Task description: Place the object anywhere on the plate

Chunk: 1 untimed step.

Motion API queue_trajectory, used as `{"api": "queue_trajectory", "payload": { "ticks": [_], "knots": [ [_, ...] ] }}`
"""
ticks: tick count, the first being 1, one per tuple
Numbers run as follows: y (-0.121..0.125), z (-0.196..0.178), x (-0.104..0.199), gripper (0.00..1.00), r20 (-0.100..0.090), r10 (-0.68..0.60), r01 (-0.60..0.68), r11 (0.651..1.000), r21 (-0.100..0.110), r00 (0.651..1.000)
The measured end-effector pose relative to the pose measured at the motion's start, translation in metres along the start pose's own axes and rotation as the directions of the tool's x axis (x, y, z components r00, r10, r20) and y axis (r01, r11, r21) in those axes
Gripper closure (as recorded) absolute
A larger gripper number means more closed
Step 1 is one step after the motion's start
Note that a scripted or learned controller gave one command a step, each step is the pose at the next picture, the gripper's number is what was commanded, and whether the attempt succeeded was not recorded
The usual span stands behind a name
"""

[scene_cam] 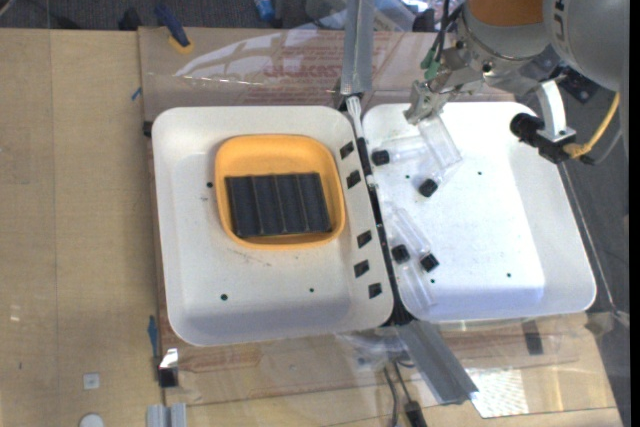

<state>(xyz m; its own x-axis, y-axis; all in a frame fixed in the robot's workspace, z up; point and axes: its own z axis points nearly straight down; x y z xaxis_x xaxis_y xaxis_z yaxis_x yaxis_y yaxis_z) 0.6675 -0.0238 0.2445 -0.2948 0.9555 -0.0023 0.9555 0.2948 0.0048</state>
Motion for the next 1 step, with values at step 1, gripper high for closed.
{"api": "queue_trajectory", "payload": {
  "ticks": [1],
  "knots": [
    [-0.0009, -0.0695, -0.0037, 1.00, 0.000, -0.002, 0.002, 1.000, 0.000, 1.000]
  ]
}}
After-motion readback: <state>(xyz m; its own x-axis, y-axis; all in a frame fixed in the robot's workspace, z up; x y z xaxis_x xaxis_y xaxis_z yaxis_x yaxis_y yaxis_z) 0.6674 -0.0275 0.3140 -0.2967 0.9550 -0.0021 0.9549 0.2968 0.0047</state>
